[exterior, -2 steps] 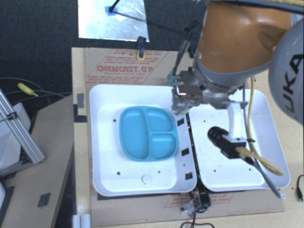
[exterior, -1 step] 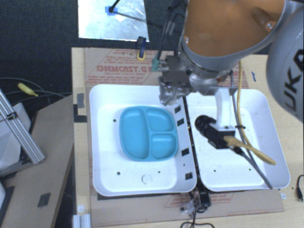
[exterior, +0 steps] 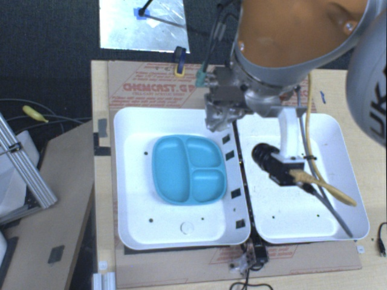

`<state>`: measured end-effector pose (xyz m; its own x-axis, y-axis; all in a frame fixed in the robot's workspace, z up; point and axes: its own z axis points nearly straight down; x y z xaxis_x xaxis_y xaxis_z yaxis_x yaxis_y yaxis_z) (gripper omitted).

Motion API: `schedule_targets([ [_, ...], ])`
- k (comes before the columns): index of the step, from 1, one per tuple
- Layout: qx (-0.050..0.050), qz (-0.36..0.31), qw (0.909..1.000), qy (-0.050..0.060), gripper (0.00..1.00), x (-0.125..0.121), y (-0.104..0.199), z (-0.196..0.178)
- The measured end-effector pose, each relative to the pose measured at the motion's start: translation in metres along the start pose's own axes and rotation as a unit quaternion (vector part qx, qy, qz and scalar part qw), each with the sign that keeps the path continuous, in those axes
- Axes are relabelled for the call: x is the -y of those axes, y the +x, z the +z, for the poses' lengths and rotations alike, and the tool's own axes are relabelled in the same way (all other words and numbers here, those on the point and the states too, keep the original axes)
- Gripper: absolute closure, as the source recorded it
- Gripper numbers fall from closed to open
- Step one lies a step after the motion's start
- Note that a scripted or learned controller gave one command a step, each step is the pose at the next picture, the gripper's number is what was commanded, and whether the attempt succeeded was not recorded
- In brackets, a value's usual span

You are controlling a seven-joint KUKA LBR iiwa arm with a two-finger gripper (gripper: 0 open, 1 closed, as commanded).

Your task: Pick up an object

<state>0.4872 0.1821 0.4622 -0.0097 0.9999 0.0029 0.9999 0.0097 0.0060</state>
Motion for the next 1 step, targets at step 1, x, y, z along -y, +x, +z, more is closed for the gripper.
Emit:
schedule_targets([
  [1, 0.000, -0.003, 1.0000, -0.001, 1.00, -0.0007, 0.0001, -0.0107],
])
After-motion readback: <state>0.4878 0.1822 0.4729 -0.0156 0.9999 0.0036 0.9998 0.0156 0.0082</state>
